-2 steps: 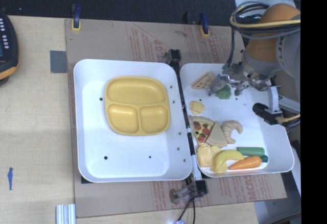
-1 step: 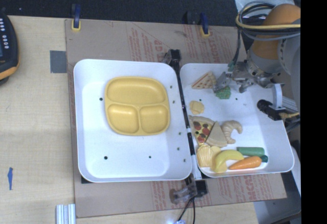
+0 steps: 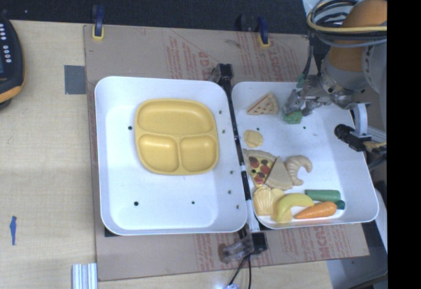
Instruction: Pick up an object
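Low over the far part of the right bin (image 3: pixel 368 169), the end effector (image 3: pixel 297 107) sits right at a small green piece (image 3: pixel 293 116) — the metal tips crowd around the top of the piece, but I cannot tell whether it is actually pinched between them, nor how they stand. The grey arm (image 3: pixel 348 51) with its orange band comes in over the bin's far right corner.

The green piece lies on the bin floor near the far edge, just beside a sandwich wedge (image 3: pixel 263 105) that rests toward the far left corner. Nearer along the left wall lies a small pale yellow round piece (image 3: pixel 252 138), then a pizza slice (image 3: pixel 258 164) touching a tan wedge (image 3: pixel 280 176) and a croissant (image 3: pixel 298 166). At the near edge of the bin a ridged yellow piece (image 3: pixel 263 200), a banana (image 3: pixel 291 205), a carrot (image 3: pixel 316 210) and a green stick (image 3: pixel 322 195) crowd together — the carrot lying just in front of the green stick.

In the left bin (image 3: pixel 118 202) a yellow divided plate (image 3: pixel 176 135) lies flat, toward the far side. Both bins rest on a brown cardboard sheet (image 3: pixel 164 51) clamped to the desk (image 3: pixel 39 162).
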`<state>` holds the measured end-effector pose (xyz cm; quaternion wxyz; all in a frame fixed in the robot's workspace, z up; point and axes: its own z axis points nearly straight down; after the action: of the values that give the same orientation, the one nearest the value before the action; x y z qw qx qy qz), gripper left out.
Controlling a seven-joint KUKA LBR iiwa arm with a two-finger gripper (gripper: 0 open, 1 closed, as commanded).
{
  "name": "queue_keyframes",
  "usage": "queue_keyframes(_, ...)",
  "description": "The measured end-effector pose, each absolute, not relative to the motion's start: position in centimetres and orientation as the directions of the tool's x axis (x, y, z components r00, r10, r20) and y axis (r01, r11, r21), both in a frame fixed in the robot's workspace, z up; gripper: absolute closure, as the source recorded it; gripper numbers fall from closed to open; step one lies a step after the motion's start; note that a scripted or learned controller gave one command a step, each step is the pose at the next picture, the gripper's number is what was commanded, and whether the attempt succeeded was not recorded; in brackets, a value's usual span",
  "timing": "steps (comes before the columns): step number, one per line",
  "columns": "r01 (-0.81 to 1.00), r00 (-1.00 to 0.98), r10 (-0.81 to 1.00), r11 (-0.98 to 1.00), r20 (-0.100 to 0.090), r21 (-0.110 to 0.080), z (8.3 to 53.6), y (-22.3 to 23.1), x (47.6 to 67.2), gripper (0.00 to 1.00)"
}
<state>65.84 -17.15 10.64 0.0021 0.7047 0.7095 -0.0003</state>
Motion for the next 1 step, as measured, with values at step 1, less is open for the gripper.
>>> queue_keyframes(1,1.000,-0.011,1.000,0.011,0.002,0.003,19.75,-7.67,64.92,1.00)
